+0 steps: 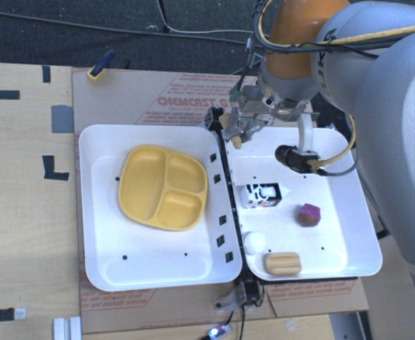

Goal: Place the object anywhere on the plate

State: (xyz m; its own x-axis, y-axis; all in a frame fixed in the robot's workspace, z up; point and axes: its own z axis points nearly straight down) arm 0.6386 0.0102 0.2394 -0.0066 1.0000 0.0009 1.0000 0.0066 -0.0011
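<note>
Looking down: two shallow white bins side by side on the table [23, 211].
Left bin [98, 261]: yellow plastic plate with three compartments [162, 188], lying flat near the middle.
Right bin [353, 253]: black-and-white patterned block [263, 194], purple lumpy object [308, 214], white ball [254, 243], tan bread-like roll [282, 263], all apart from the plate.
Arm: grey with an orange band, reaching in from the right.
Tool [237, 129]: above the far end of the divider between the bins; opening cannot be told.
</note>
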